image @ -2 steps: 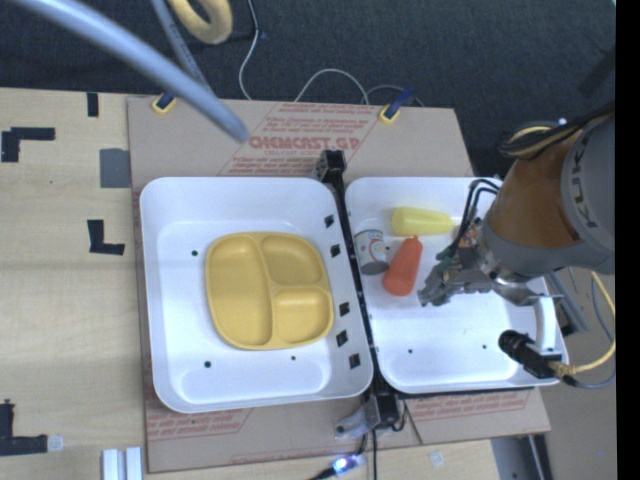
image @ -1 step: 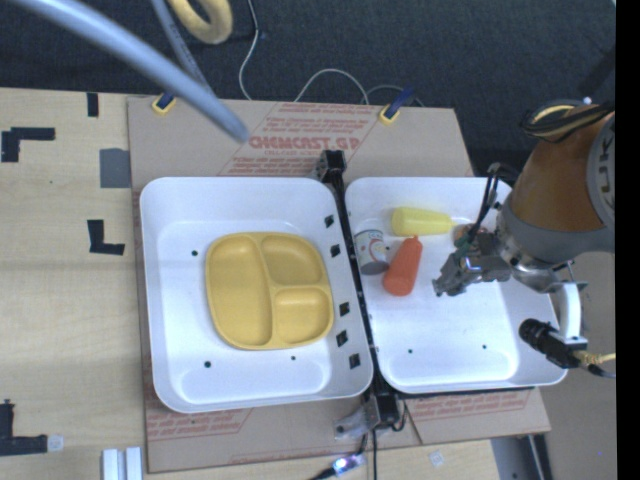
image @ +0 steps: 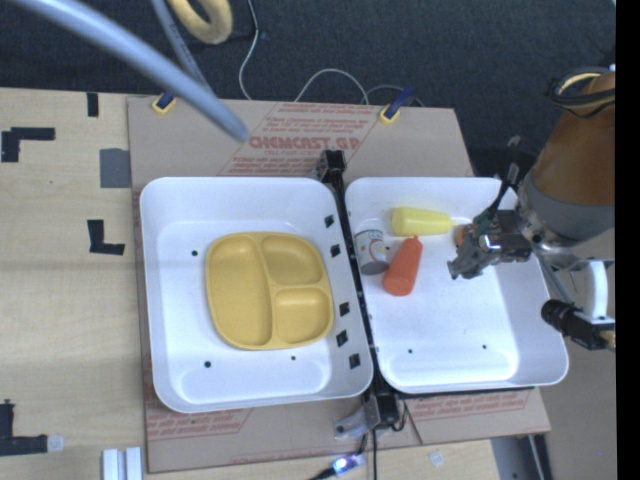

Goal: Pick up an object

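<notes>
In the right bin (image: 470,358) lie an orange carrot-shaped piece (image: 402,266), a yellow banana-shaped piece (image: 420,221) behind it, and a small grey round object (image: 372,249) near the divider. My gripper (image: 467,261) hangs over the right bin's right half, a little to the right of the carrot and the banana. Nothing shows between its dark fingers.
The left bin (image: 175,368) holds a yellow divided plate (image: 268,290). Black clips run along the divider (image: 345,268) between the bins. A grey pole (image: 130,43) crosses the upper left. The arm's orange band (image: 585,148) sits at the right edge.
</notes>
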